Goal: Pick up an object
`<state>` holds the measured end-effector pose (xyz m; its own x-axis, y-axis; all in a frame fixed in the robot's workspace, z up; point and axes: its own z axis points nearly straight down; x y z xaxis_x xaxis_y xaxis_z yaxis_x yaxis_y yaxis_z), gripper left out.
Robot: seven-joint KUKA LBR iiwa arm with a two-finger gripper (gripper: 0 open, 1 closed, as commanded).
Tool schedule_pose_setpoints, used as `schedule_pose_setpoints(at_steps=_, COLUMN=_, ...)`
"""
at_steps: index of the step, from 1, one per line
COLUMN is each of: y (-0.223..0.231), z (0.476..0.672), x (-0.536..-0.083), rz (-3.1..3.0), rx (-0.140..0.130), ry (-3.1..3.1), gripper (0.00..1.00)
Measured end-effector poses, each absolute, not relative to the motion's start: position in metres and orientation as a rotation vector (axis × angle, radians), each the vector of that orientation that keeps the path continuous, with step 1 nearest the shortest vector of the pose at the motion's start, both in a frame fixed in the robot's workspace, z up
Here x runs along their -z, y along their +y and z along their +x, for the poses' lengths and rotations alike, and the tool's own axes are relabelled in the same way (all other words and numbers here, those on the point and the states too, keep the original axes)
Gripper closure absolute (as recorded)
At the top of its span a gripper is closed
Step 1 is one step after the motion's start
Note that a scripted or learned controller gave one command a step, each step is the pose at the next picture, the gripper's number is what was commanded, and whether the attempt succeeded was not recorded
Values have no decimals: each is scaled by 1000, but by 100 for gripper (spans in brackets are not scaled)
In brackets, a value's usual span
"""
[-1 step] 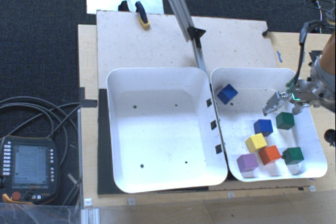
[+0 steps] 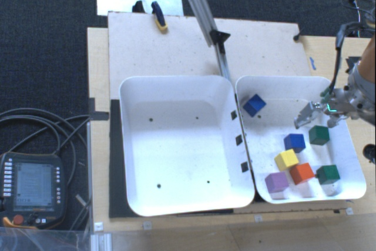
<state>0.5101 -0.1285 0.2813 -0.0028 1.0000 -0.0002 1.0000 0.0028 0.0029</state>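
Observation:
The right bin [image 2: 258, 132] holds several coloured cubes. A blue block [image 2: 254, 104] lies alone near its back left corner. Toward the front right sit a blue cube [image 2: 294, 142], a green cube [image 2: 319, 134], a yellow cube [image 2: 286, 159], an orange cube [image 2: 302, 173], a purple cube [image 2: 277, 181] and a second green cube [image 2: 328, 173]. My gripper [image 2: 317, 121] hangs over the right bin, just above and behind the blue and green cubes. Its fingers are spread open and nothing is between them.
The left bin [image 2: 135, 126] stands beside the right one, with a shared raised rim [image 2: 239, 138] between them. A slanted metal pole [image 2: 200, 3] crosses the bench behind the bins. A teach pendant [image 2: 32, 188] and cables lie on the floor at left.

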Motion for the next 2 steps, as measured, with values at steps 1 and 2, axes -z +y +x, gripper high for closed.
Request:
schedule_pose_setpoints(at_steps=1, y=-133, z=513, x=-221, rz=2222, rx=3, ry=2225, gripper=0)
schedule_pose_setpoints(at_steps=2, y=-141, z=507, x=-165, rz=2223, rx=4, ry=2225, gripper=0)
